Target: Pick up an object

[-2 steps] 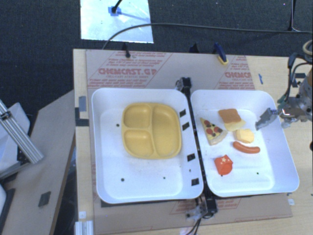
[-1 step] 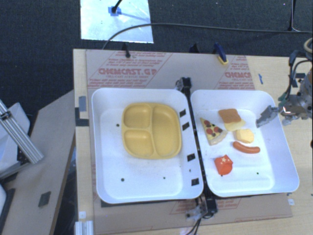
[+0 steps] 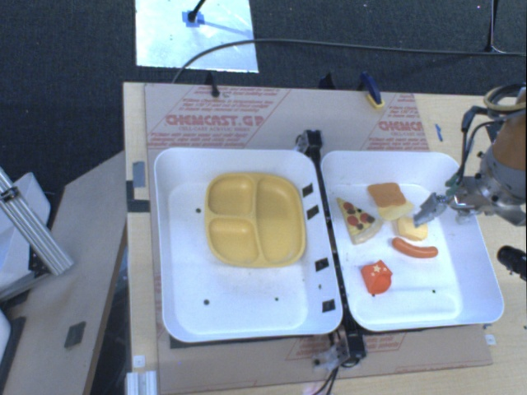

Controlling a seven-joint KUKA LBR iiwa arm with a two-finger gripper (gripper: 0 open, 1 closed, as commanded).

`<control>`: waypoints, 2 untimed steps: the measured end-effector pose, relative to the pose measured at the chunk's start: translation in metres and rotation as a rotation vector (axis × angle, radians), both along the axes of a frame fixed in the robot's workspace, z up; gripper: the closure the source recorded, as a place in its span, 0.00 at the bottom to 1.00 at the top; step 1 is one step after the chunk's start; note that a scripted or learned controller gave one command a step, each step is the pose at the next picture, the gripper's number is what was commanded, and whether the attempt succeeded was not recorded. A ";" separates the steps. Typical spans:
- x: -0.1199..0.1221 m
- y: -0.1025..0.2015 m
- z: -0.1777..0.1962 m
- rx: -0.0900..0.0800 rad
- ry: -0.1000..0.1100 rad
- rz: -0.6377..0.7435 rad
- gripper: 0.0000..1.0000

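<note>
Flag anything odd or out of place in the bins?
Nothing stands out. The yellow divided plate lies flat in the left bin. The pizza slice, toast, sausage and red piece lie loose in the right bin. The gripper hangs near the toast.

A wooden counter stands on dark carpeted floor, its top covered by a brown protective sheet printed with red lettering. A shiny square plate lies on the floor beyond, and an aluminium rail slants in at the left.
</note>
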State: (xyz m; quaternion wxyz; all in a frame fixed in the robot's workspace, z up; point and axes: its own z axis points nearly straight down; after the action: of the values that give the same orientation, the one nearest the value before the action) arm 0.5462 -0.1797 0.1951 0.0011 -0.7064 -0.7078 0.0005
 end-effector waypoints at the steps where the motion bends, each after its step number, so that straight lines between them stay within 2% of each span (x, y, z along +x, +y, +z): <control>1: -0.005 -0.002 -0.062 0.000 0.001 0.000 0.00; 2: -0.004 -0.002 -0.113 0.000 -0.002 -0.001 0.00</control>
State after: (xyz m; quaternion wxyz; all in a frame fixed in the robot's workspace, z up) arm 0.5421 -0.1814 0.0824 0.0004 -0.7067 -0.7075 0.0000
